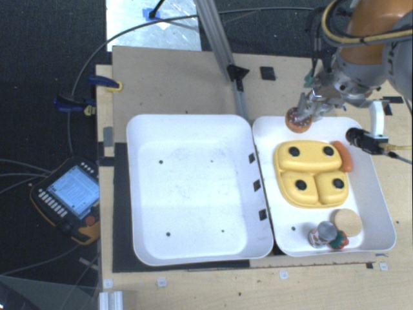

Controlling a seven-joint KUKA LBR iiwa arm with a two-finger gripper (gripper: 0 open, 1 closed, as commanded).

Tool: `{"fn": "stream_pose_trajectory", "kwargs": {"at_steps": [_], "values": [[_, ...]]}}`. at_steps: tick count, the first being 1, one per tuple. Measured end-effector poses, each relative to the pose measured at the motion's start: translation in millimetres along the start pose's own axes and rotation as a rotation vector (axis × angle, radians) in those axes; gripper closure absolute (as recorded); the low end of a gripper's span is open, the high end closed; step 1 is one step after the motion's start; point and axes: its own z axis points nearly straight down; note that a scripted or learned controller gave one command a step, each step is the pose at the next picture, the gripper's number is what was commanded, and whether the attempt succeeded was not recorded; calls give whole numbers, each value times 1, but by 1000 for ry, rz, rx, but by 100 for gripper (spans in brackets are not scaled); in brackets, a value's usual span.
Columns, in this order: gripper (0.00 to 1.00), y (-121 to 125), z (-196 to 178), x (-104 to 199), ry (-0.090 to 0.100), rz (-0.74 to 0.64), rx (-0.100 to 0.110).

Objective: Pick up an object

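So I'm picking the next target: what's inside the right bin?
The right bin holds a yellow three-part tray, an orange piece at its right edge, a tan disc, and small toys. A brownish round object sits below the gripper, partly covered.

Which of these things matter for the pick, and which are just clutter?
For the job:
gripper
round brown object beneath it
yellow tray
orange piece
tan disc
small figure

Lying about:
handheld controller
blue clamps
left bin
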Motion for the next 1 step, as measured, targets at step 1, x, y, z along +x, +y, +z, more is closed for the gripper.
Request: {"fn": "stream_pose_trajectory", "kwargs": {"at_steps": [1], "values": [[100,8,8,44,0,1,1]]}}
